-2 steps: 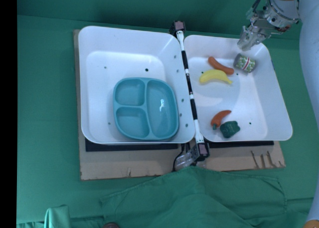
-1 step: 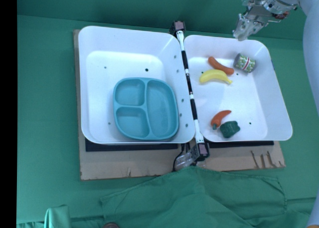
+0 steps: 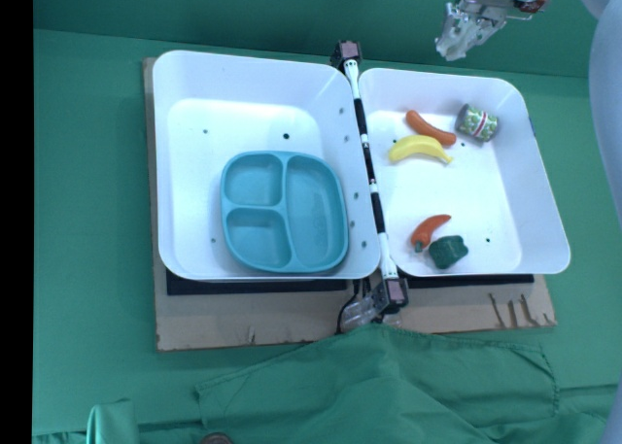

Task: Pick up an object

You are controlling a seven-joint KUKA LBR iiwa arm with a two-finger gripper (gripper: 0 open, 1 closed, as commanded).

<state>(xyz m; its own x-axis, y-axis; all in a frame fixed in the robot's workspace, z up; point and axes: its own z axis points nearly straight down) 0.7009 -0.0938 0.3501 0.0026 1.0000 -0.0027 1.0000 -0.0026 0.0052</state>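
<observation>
green cloth (image 3: 389, 384) lies bunched along the near edge of the bench, closest to the lens. behind it, on the left, the left bin (image 3: 185, 83) holds a teal divided plate (image 3: 284, 211) and nothing to grab easily. past the divider, the right bin (image 3: 539, 228) carries the candidates: a red sausage (image 3: 430, 127) and a yellow banana (image 3: 420, 150) lying just beside each other near the far wall, a small can (image 3: 477, 122) on its side to their right, and nearer the front a red pepper (image 3: 429, 230) touching a dark green pepper (image 3: 448, 252).

the gripper (image 3: 457, 42) hangs above the far rim of the right bin, carrying nothing; whether it is parted or closed i cannot tell.

judging from this, the can is the nearest target and sits apart from its neighbours, so a straight descent over it looks cleanest. it may roll, so closing across its round sides seems wise. the paired items risk a nudged or double catch.
</observation>
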